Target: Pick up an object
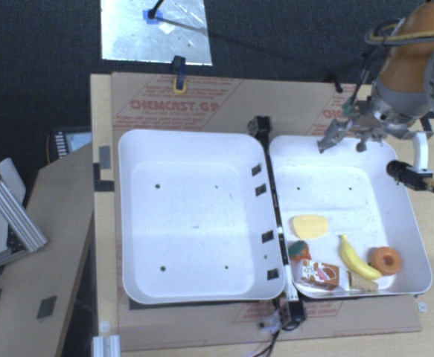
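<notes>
The tool (345, 134) hangs high over the far edge of the right bin (350, 181), its two fingers spread wide and holding nothing. This looks like the very start: nothing is picked yet. All the things lie well apart from the tool, at the bin's near end. Next it should go down over one. I count one banana (356, 257), one yellow lump (310, 226), one orange ring (385, 259), one red packet (319, 274). Two bins sit on the desk (202, 99).

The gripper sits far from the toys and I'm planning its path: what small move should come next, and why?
Probably bring the gripper toward the near end of the right bin. It hangs over the far rim, while the banana, yellow disc and orange ring lie there.
</notes>
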You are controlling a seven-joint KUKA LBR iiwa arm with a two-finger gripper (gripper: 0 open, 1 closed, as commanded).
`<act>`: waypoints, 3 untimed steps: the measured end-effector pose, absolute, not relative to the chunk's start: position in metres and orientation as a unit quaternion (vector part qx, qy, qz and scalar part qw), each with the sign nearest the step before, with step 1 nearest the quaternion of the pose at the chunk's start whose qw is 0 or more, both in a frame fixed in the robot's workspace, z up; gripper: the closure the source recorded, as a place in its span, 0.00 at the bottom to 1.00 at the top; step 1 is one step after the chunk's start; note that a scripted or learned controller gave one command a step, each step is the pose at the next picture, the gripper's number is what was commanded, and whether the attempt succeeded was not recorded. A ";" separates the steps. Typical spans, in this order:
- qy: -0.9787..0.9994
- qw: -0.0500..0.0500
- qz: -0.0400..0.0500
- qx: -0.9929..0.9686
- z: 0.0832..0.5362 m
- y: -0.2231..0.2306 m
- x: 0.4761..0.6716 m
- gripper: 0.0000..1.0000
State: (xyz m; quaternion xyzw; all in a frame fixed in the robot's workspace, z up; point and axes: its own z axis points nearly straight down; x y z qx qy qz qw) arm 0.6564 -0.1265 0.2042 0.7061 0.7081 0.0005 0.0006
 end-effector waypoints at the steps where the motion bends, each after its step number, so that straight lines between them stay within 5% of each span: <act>1: 0.712 -0.001 0.001 0.703 0.183 -0.028 0.647 0.00; 2: 0.709 0.002 0.002 0.705 0.196 -0.035 0.648 1.00; 3: 0.711 -0.002 0.001 0.703 0.184 0.047 0.631 1.00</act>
